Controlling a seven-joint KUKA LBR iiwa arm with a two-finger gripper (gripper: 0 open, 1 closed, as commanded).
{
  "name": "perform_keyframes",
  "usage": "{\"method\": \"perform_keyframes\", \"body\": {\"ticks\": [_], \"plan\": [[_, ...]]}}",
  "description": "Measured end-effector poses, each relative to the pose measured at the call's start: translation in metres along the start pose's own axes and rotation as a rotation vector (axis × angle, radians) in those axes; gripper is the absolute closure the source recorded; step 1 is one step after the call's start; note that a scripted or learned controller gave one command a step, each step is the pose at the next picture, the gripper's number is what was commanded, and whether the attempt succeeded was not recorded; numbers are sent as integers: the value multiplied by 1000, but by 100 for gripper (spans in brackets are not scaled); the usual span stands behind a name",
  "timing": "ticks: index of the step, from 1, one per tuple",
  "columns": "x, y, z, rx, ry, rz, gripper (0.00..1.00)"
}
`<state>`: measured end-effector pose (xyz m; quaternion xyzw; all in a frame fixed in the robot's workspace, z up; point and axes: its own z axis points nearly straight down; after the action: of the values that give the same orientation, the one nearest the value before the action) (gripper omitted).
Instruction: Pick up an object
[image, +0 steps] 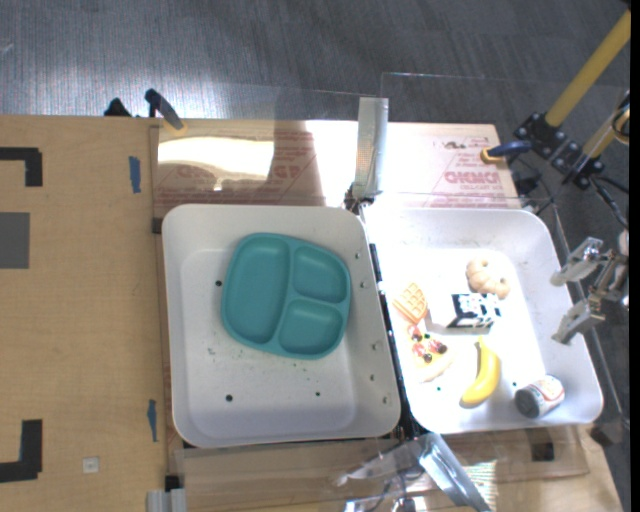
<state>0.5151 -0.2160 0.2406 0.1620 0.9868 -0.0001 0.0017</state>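
I have not picked up anything yet, so the whole job is left to do. My jaws hang over the right rim of the right bin, spread apart, with nothing between them.

The brown cardboard worktop (70, 300) is the biggest thing here. There is 1. On it sit 2 shallow white plastic bins, a left bin (190, 400) and a right bin (530, 240), touching side by side.

In the left bin lies 1 teal plastic plate with 3 sections (285, 295), flat, near the middle.

The right bin holds 6 small things that I could grab:
- 1 yellow toy banana (483, 375), near the front.
- 1 black and white small box (472, 310), in the middle.
- 1 tan lumpy round toy (488, 277), just behind the box.
- 1 grey and white little can lying on its side (540, 396), in the front right corner.
- 1 pale toy slice with red dots (430, 352), just left of the banana.
- 1 orange waffle-like square (411, 300), near the left wall.

I think the can and the tan toy are nearest to my jaws. I still have to go down, close on 1 thing and lift it.
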Motion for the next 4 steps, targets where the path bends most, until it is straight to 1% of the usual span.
{"method": "perform_keyframes", "body": {"ticks": [1, 2, 3, 4], "plan": [[-9, -4, 50, 0, 4, 276, 0], [31, -16, 16, 0, -2, 276, 0], [-10, 57, 108, -2, -3, 271, 0], [-33, 131, 147, -11, -20, 674, 0]]}}
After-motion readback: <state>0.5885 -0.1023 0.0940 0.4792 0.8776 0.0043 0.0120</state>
